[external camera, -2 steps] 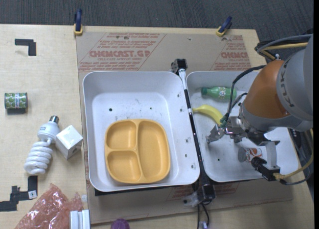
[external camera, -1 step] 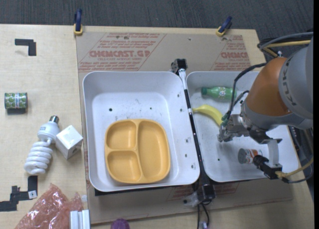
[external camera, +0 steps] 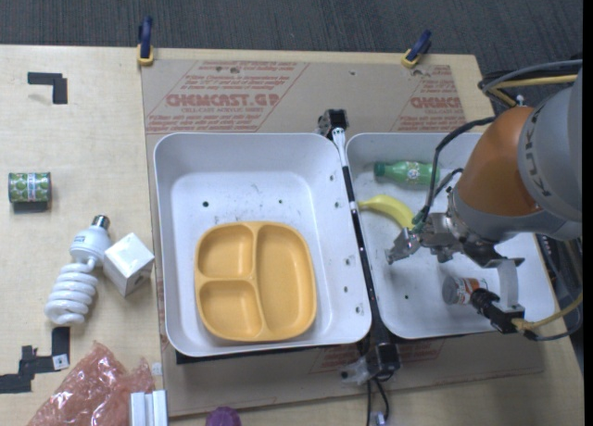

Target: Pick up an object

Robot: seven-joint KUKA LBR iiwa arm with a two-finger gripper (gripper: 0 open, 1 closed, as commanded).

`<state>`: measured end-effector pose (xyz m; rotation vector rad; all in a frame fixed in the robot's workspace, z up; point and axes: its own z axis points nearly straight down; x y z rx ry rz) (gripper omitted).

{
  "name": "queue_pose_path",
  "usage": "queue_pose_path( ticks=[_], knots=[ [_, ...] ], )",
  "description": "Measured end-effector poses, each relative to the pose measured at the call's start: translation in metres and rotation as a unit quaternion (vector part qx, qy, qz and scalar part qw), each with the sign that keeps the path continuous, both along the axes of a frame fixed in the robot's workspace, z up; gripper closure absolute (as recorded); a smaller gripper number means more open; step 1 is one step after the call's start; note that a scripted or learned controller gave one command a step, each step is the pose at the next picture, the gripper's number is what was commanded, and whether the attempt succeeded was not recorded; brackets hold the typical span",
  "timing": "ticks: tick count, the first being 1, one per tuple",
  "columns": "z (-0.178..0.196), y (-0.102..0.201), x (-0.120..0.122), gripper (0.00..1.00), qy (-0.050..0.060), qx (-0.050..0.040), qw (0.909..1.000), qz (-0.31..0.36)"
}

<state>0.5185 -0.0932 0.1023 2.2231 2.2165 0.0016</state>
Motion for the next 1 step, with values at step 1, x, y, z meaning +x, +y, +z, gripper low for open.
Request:
queue_pose_path(
  ticks=[1],
  knots=[
    [0.0099, -0.0007, 0.0011, 1.00, -0.001, -0.0004, 1.0000, 0.000]
  ],
)
